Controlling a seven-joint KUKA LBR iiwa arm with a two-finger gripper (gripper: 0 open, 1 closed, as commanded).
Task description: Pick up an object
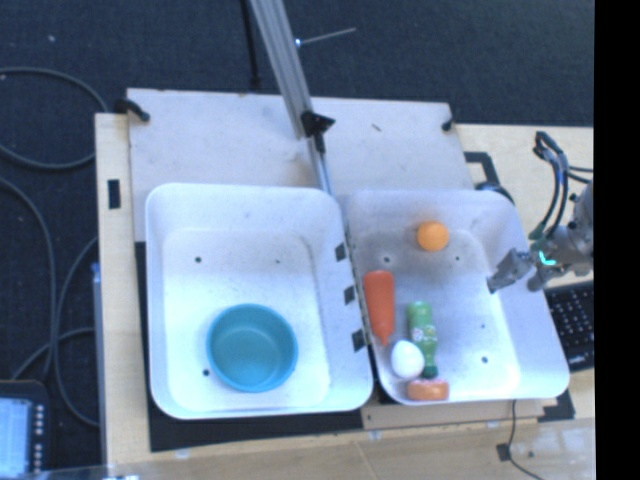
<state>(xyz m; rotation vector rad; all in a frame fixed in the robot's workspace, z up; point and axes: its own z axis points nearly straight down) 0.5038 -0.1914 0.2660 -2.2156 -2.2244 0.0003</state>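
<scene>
The right bin [500, 358] holds several small objects. An orange ball [432, 236] lies near its far side. A red-orange carrot [379, 304] lies along its left wall. A green bottle [421, 332] and a white egg [406, 358] sit near the front, with a small orange piece [428, 390] against the front wall. My gripper [510, 271] hangs over the bin's right rim, to the right of the ball and apart from every object. Nothing shows in its grasp.
The left bin [180, 218] holds a blue bowl [252, 347] at its front. A metal pole [285, 58] slants up from between the bins. A keyboard [572, 318] lies right of the right bin, under the arm.
</scene>
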